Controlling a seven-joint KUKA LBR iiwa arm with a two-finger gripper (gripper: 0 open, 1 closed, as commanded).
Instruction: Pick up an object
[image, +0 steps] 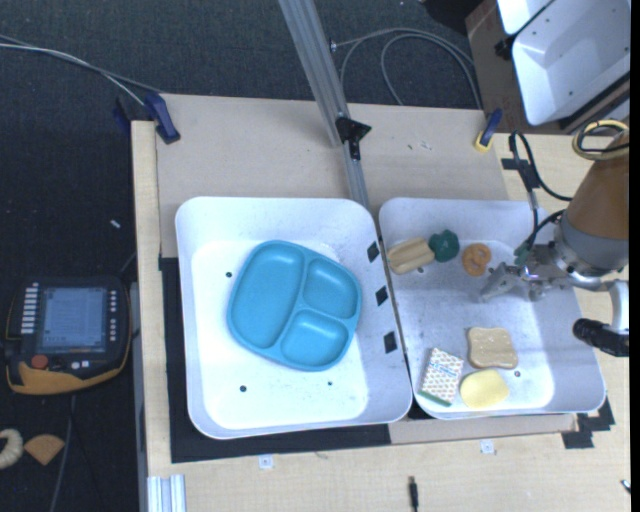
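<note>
The tool (512, 280) hangs low in the right bin (575, 390) with fingers spread wide and nothing between them. The orange piece (477, 259) lies just beside it, not yet gripped; picking remains.

Glossy blue plastic tray (294, 318), smooth white bins (200, 230), pale wooden bench (260, 150)

Wooden bench (250, 150) bears two white bins side by side: left bin (200, 400), right bin (560, 395).
</note>
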